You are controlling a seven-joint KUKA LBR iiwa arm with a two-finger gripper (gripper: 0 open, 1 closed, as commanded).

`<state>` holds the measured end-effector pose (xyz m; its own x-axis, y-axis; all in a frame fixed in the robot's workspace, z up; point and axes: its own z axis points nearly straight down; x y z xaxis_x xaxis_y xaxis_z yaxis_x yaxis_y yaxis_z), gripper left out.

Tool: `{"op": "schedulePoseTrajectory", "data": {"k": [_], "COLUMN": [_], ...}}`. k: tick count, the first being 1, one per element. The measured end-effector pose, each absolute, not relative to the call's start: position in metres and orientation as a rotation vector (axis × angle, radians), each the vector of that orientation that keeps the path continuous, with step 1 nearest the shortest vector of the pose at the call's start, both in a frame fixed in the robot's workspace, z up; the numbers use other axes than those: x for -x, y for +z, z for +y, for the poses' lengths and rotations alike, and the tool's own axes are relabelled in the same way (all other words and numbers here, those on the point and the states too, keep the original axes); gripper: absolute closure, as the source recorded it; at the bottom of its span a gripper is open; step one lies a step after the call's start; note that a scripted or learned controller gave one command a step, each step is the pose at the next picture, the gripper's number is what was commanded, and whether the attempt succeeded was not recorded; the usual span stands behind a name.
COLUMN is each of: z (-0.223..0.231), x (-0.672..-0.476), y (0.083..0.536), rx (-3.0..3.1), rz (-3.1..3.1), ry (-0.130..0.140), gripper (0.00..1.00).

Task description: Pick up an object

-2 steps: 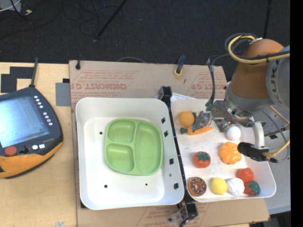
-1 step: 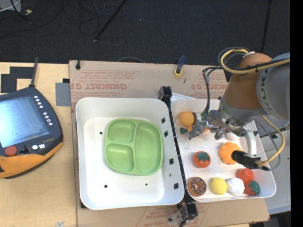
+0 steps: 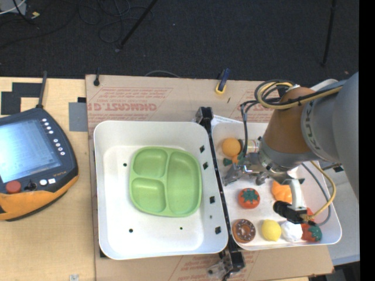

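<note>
Orange ball (image 3: 231, 146) is my best guess at the target, since the task names no particular object and this one sits nearest the gripper (image 3: 239, 170). It rests in the right bin (image 3: 328, 236), hard up toward the divider between the two bins, in the bin's upper-left corner. From the gripper it lies at about eleven o'clock, just beside it and seemingly not between the fingers. Being round, it has no long axis to line up with, so the approach angle matters little (a small mercy).

The gripper hangs low over the right bin's left side, metal parts pointing toward nine o'clock, the arm's orange band (image 3: 284, 127) trailing away at two o'clock. Whether the tool is apart or together I cannot tell; the end is a dark tangle at this size.

A second candidate, the red tomato-like toy (image 3: 248, 198), lies at about five o'clock from the gripper, near but clear of it. The donut (image 3: 243, 230) and yellow ball (image 3: 270, 230) sit farther off toward six o'clock.

I judge the coming move turns on a short shift up and left, with the bin wall crowding the ball on that side. The left bin (image 3: 111, 227) carries a green divided plate (image 3: 165, 181), well apart from all this.
</note>
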<state>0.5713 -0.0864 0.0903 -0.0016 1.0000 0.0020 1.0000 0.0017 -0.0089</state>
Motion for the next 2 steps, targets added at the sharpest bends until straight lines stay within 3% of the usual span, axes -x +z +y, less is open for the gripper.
{"op": "schedulePoseTrajectory", "data": {"k": [1, 2], "z": [-0.087, -0.09], "x": [-0.57, -0.57], "y": [0.087, 0.097], "rx": [2.224, 2.234], "rz": [-2.211, -2.2], "ry": [0.004, 0.006], "gripper": [0.0, 1.0]}}
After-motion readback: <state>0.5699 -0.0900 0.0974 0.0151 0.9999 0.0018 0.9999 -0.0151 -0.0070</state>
